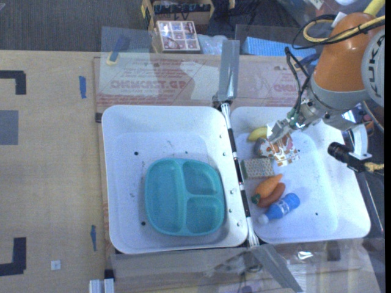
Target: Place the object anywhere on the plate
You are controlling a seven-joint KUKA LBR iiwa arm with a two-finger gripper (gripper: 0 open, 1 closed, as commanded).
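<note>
Blue bottle [283, 206] lies nearest, below the gripper [282, 133] in the right bin [342, 218], beside a carrot [269, 190] and a grey block [256, 167]. Banana [258, 133] sits just left of the gripper. Small items under the gripper are blurred; grip state: cannot tell. Arm [345, 54] slants in from upper right. Teal plate [184, 196] sits far left in the left bin [122, 163].
</note>
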